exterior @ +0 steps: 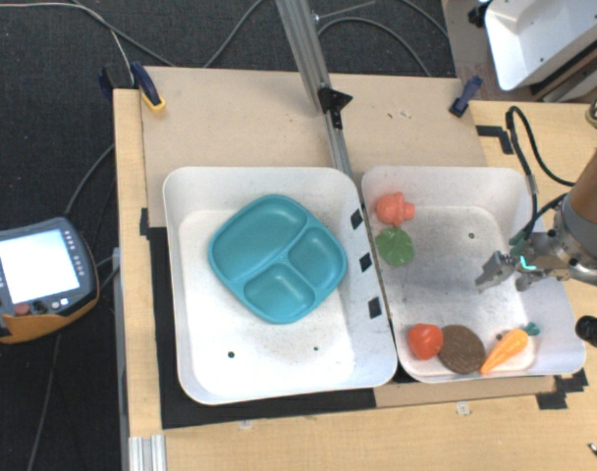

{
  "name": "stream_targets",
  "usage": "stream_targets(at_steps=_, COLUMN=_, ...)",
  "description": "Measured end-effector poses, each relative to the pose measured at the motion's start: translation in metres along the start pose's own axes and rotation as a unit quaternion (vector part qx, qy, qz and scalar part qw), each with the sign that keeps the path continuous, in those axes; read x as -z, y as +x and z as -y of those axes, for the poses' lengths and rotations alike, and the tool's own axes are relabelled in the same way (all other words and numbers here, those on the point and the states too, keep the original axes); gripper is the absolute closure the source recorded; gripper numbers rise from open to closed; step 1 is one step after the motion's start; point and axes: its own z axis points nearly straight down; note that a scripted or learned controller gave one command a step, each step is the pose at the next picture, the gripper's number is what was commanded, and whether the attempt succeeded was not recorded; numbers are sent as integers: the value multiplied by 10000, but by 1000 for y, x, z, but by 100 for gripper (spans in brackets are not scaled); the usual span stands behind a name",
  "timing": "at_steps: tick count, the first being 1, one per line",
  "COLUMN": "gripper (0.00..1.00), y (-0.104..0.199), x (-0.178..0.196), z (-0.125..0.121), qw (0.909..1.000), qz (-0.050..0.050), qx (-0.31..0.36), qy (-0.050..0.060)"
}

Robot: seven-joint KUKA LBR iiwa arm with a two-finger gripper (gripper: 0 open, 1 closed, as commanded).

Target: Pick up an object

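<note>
Hovering gripper (503, 271) over right bin (446, 186) — carrot (505, 349) near, apart

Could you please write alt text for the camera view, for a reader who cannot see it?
The gripper hovers over the right bin, which holds an orange-pink toy, a green ball, a red tomato, a brown disc and a carrot. The left bin holds a teal divided plate.
</note>
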Motion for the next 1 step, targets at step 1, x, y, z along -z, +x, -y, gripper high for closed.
stream_targets(at_steps=1, gripper=0, y=0, x=1, z=-1, qw=10000, qz=3, qx=4, qy=-12)
